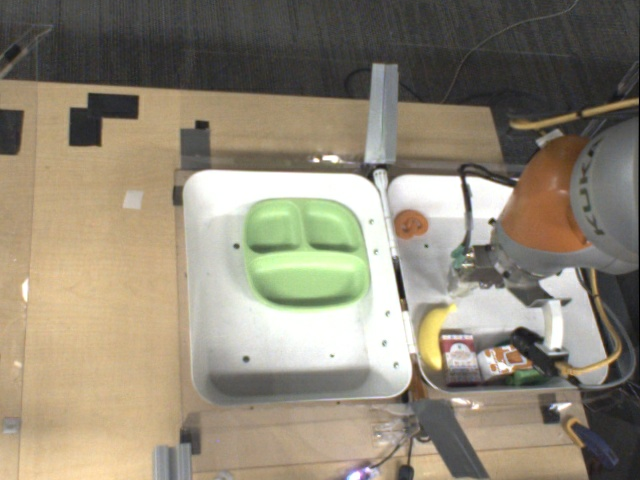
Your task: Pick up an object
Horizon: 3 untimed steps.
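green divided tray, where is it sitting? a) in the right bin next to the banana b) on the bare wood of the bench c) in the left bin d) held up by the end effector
c: the green divided tray lies flat in the middle of the left bin, while the banana lies in the right bin with the arm above it.
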Each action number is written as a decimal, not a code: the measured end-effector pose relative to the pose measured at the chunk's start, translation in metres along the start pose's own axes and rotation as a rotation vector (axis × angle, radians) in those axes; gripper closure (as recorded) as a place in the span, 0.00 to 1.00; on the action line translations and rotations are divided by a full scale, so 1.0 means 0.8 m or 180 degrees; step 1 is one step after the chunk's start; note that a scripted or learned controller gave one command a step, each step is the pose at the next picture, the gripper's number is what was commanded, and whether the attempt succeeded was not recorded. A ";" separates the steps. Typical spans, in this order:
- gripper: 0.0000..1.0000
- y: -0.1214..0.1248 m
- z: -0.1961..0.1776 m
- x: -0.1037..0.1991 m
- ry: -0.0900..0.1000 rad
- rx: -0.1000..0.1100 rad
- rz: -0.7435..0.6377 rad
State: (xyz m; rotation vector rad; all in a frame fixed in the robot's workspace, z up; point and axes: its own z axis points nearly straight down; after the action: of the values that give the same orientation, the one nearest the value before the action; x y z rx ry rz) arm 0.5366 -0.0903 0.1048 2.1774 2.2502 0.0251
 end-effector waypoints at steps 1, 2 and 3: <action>1.00 -0.037 -0.024 -0.039 -0.0010 0.0049 -0.0074; 1.00 -0.058 0.015 -0.074 -0.0012 0.0007 -0.0134; 1.00 -0.056 0.014 -0.045 -0.0045 -0.0008 -0.1138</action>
State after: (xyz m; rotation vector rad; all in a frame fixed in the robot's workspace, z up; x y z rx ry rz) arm 0.4933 -0.1280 0.0925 1.7346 2.5896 0.0092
